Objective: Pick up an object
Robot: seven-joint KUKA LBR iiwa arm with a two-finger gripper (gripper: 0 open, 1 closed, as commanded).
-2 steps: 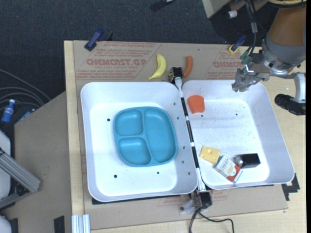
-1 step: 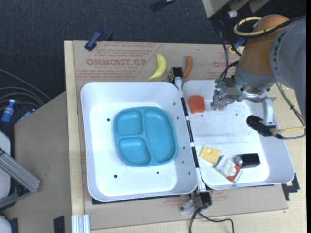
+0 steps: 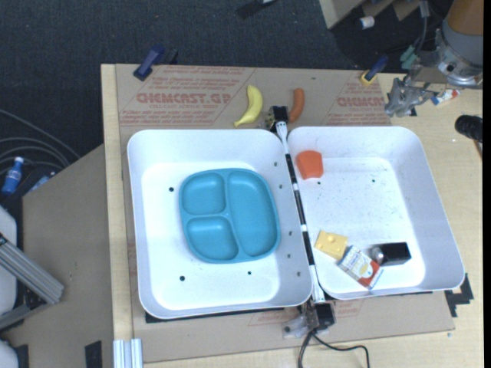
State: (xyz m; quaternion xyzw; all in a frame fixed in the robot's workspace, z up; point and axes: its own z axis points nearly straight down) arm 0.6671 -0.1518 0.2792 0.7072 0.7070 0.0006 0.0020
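Note:
The right bin (image 3: pixel 430 198) holds an orange block (image 3: pixel 309 164) near its far left corner. Along its near edge lie a yellow cheese wedge (image 3: pixel 331 243), a small white and red box (image 3: pixel 358 266) and a black block (image 3: pixel 393 253). My gripper (image 3: pixel 403 100) hangs above the bench just beyond the right bin's far right corner, well away from all of these objects. Nothing shows in its grasp.
A blue divided plate (image 3: pixel 229 215) lies in the left bin (image 3: pixel 146 205). A toy banana (image 3: pixel 250 106) and an orange-brown sausage shape (image 3: pixel 295 104) rest on the bench behind the bins. A blue clip (image 3: pixel 149 62) sits at the bench's far left corner.

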